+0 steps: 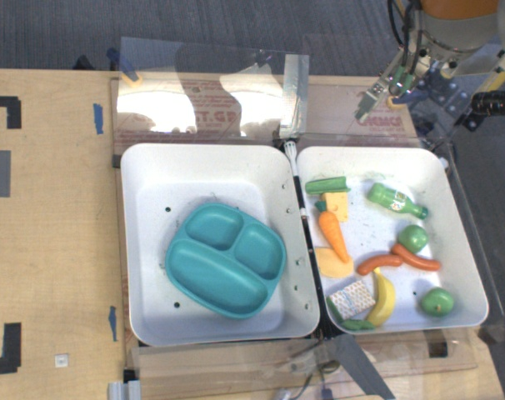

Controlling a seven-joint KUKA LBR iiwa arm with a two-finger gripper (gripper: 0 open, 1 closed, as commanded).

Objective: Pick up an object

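My gripper hangs at the top right, above the cardboard strip behind the right bin, its fingers open with nothing between them. Below it in that bin lie an orange carrot, a green bottle, a green stick, a yellow cheese block, a green apple, a red-orange sausage, a banana, a second green fruit and a silvery packet. All of them are well apart from the gripper.
The left bin holds a teal divided plate. A clear plastic sheet with a metal post stands behind the bins. The wooden bench stretches to the left.
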